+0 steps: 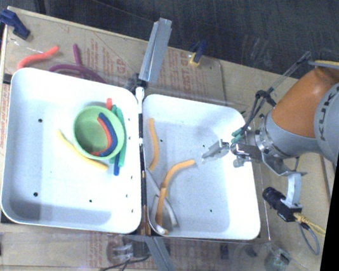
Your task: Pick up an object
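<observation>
Noodle (171,178) lying loose in right bin (238,223), not yet lifted. Hand (217,150) poised above bin floor, apart from noodle. Grip state: cannot tell.

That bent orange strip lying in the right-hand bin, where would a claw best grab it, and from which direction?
Probably from straight above, at the bent orange strip's long straight stretch below its curved top. It lies flat on the right bin's floor, so no side approach gets under it. The jaws should straddle its narrow width. Its lower end lies close to a grey piece and the bin wall, so I would avoid that end.
</observation>
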`<state>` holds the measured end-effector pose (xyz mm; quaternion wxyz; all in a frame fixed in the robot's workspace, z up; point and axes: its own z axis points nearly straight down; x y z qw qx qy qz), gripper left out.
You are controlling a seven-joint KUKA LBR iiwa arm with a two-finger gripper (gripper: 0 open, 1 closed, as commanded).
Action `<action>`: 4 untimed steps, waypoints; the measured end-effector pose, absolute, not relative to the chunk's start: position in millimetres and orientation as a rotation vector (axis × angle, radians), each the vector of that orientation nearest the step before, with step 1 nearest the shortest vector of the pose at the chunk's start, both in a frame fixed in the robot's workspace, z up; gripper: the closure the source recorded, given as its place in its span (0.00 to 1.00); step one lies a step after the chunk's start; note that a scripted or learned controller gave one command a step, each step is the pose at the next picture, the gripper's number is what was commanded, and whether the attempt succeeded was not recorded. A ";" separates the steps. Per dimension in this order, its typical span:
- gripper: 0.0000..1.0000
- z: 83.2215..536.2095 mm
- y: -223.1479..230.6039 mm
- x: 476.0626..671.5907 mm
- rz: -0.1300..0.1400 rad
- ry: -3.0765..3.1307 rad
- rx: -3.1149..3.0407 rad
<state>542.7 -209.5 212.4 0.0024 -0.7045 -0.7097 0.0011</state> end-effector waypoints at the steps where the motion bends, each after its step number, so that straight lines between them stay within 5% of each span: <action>1: 0.00 95.8 -135.5 559.8 -0.001 -2.421 -2.012; 2: 1.00 107.1 -137.2 560.2 0.002 -2.426 -2.009; 3: 1.00 173.1 -117.2 605.1 0.003 -2.285 -2.153; 4: 0.00 173.0 -117.0 605.1 0.002 -2.285 -2.153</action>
